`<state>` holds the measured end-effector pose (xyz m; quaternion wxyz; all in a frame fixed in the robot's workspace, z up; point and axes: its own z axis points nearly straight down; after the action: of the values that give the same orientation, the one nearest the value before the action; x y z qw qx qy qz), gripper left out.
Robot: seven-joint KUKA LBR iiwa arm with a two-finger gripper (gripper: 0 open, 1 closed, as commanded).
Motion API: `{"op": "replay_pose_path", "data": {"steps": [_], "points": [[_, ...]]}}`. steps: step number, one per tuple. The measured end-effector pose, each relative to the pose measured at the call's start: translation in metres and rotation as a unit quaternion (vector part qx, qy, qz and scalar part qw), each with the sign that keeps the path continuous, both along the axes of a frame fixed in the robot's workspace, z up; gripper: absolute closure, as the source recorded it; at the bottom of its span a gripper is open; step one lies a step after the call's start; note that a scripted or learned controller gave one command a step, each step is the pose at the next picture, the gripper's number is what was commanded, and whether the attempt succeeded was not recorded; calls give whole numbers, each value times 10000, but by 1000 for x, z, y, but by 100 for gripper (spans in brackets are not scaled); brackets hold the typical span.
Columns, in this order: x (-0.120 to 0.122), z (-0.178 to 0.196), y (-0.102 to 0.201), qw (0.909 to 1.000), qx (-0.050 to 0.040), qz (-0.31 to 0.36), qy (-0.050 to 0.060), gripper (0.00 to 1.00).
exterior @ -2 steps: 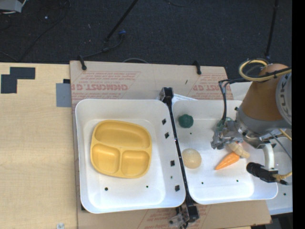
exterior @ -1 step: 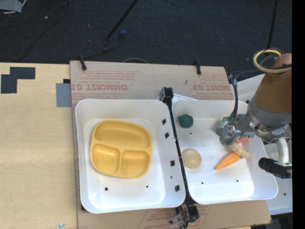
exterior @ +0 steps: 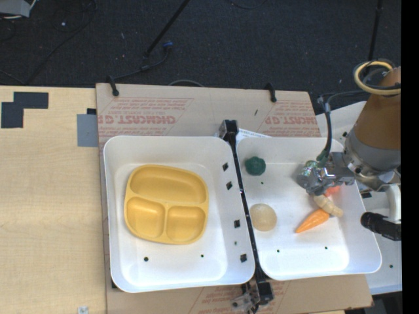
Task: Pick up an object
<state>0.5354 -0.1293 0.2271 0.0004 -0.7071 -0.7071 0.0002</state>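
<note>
In the right bin (exterior: 288, 267) lie a dark green round object (exterior: 255, 166), a pale beige round object (exterior: 264, 216) and an orange carrot-shaped toy (exterior: 311, 221). A small cream piece (exterior: 330, 207) rests just above the carrot's thick end, and a bit of red (exterior: 333, 190) shows beside it. My gripper (exterior: 315, 179) is low over the bin's right half, directly above the cream piece and the carrot. Nothing can be seen held in it.
The left bin (exterior: 124, 254) holds a yellow divided plate (exterior: 167, 203). A black divider (exterior: 239, 201) runs between the two bins. The grey and orange arm (exterior: 380, 123) comes in over the right bin's far right corner.
</note>
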Motion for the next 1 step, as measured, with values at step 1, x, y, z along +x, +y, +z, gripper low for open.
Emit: {"op": "replay_pose_path", "data": {"steps": [1], "points": [[14,-10,57,10000,12,26,17,100]]}}
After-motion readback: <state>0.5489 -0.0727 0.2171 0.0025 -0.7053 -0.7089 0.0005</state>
